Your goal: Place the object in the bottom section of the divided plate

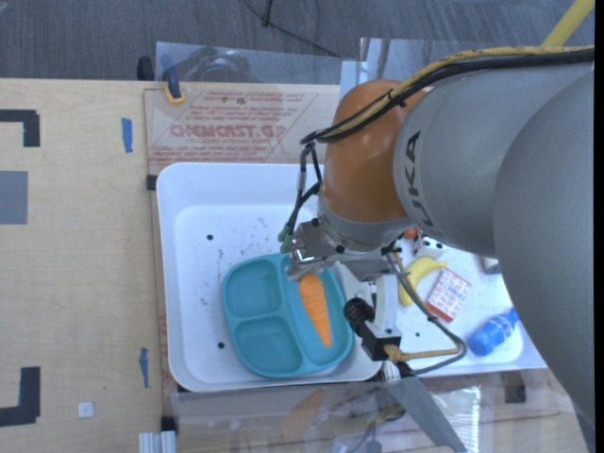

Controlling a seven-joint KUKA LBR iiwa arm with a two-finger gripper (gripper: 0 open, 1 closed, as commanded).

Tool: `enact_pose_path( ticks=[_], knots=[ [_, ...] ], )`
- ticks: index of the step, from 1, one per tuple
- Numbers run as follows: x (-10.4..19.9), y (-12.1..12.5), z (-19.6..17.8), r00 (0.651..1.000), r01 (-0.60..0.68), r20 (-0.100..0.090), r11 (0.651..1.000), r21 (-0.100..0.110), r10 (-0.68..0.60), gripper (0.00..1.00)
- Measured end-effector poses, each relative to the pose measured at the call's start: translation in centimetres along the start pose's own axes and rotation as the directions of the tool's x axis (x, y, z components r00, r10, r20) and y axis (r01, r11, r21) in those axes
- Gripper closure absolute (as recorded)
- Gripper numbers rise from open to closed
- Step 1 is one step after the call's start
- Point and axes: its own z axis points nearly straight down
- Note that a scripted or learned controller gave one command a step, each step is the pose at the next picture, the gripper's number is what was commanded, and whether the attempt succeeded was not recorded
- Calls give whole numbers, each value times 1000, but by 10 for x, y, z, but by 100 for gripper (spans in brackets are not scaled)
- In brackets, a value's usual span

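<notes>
The arm (491, 149) is positioned above the carrot (317, 311) — lying lengthwise in the divided plate (255, 319); hand (307, 258) state cannot be told.

pale wooden bench (75, 281), grey floor (113, 12)

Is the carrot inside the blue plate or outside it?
Inside. The carrot lies in the long right-hand section of the blue plate.

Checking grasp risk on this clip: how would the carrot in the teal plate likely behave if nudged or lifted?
The carrot looks stiff and smooth, so probably slippery. Being tapered and round, it may roll, though the divided plate compartment walls should contain it.
</notes>
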Motion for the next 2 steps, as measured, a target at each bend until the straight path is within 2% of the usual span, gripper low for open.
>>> enact_pose_path(
  ticks=[1, 2],
  knots=[
    [-12, -29, -174, 1000, -10, 1, 1000, -4, 10, 100],
    [-12, -29, -174, 1000, -10, 1, 1000, -3, 10, 0]
  ],
)
